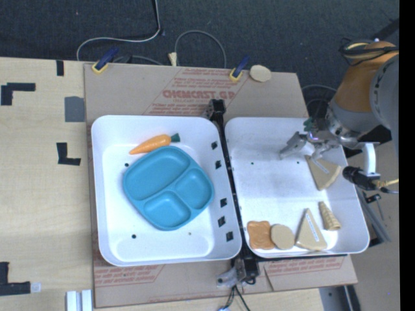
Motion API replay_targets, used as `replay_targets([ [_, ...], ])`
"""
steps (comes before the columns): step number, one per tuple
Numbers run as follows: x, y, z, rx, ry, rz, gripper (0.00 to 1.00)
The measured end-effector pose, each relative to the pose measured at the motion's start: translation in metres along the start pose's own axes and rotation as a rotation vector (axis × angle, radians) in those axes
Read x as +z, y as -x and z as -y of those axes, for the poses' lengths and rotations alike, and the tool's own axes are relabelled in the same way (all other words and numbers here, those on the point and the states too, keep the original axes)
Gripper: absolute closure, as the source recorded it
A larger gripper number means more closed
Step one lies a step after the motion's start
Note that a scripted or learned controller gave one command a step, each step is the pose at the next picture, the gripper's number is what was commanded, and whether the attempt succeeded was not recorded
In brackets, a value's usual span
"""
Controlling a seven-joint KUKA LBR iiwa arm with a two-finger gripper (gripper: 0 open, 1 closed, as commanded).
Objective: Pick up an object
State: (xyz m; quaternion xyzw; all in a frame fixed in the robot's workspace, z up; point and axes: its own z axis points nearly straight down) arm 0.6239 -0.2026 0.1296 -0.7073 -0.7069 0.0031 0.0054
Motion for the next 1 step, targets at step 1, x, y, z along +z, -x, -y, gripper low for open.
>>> replay_targets([
  [1,-0.0169,0.0005,-0.0036,-0.002,0.011,0.003,1.0],
])
